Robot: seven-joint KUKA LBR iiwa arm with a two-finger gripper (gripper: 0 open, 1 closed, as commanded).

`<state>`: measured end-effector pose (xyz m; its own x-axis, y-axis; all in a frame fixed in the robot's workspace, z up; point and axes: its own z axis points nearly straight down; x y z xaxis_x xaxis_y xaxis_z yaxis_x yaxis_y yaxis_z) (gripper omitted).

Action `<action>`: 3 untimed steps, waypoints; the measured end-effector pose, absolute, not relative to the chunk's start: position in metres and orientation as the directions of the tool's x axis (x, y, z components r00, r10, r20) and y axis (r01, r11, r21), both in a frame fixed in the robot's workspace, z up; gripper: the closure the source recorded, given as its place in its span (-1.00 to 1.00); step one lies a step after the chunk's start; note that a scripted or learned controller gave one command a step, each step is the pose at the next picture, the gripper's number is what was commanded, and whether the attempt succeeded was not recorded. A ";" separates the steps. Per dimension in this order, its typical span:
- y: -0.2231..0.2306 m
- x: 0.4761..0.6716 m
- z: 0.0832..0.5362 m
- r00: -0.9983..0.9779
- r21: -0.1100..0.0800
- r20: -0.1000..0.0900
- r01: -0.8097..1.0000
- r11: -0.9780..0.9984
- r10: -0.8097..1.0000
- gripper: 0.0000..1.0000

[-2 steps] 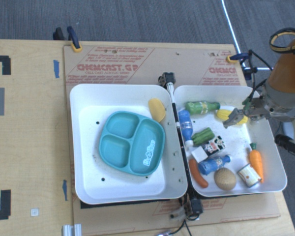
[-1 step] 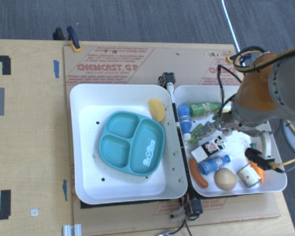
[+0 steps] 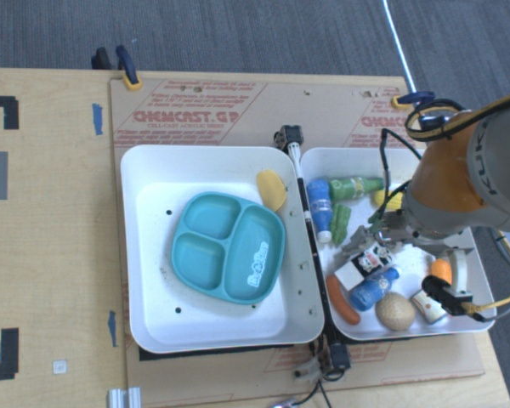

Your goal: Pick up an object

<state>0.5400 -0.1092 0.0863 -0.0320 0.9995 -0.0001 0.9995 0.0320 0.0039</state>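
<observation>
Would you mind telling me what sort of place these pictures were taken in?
Probably a robotics lab test bench: a grey arm works over two white bins of toy food, clamped to a wooden table on office carpet.

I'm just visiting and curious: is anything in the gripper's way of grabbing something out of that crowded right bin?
Nothing visible blocks it. The gripper is already down in the right bin, right at a small black-and-white box. The box is crowded, though: a blue bottle and an orange hot dog lie close beside it.
</observation>
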 end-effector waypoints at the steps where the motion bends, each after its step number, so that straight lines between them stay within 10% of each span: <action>1: -0.093 0.501 0.086 -0.157 0.006 -0.001 0.988 0.157 0.988 -1.00; 2: -0.093 0.503 0.098 -0.156 0.013 -0.004 0.988 0.156 0.988 1.00; 3: -0.051 0.489 0.199 -0.062 0.000 0.000 0.998 0.062 0.998 1.00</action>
